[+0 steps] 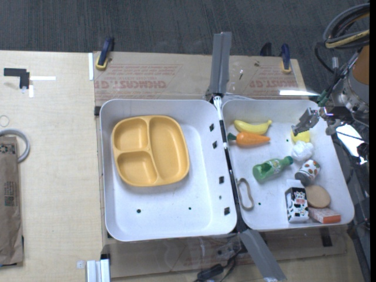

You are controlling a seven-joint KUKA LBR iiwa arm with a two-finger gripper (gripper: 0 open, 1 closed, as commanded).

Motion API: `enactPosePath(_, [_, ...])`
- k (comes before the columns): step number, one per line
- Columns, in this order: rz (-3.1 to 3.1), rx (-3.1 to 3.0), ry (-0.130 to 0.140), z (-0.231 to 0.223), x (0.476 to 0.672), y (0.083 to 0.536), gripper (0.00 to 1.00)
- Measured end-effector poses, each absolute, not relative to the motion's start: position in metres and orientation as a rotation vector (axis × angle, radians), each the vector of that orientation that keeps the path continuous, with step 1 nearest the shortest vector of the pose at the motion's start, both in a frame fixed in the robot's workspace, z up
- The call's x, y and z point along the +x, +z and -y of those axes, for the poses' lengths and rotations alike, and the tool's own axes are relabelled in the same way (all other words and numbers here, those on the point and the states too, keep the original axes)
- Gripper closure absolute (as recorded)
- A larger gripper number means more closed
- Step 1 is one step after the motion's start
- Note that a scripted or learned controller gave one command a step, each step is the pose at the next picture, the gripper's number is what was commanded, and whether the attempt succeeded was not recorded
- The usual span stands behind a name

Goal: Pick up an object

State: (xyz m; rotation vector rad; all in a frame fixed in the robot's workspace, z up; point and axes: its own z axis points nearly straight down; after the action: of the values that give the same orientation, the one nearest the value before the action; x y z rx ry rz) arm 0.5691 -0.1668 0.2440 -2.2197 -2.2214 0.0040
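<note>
A: Any writing showing?

B: Red letters are running across the cardboard [176,75] behind the bins, something like "CHEMCAST GP", printed upside down. The small carton [298,205] at the lower right is wearing a black-and-white cow pattern; its text is too small to read.

A: What are the bins holding?

B: The left bin [117,216] is holding a yellow three-compartment plate [151,150], its compartments bare. The right bin [343,181] is carrying a banana [252,126], a carrot [249,138], a green bottle [271,168], a white crumpled item [303,151], a spotted can [308,170], a tan round piece [319,197] and an orange block [325,217].

A: And the gripper?

B: The gripper [306,122] is hanging over that bin's upper right, just above a small yellow object [301,136]. I cannot tell how its jaws are standing, and nothing is showing between them.
</note>
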Motion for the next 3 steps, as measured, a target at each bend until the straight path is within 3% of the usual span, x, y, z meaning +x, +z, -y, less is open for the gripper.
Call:
enactPosePath(1, [2.119, -2.317, 0.004, 0.160, 0.505, 0.138, 0.00])
enactPosePath(2, [1.796, -2.573, 0.003, 0.196, 0.477, 0.091, 0.00])
enactPosePath(3, [1.798, -2.580, -0.002, 0.197, 0.479, 0.101, 1.00])
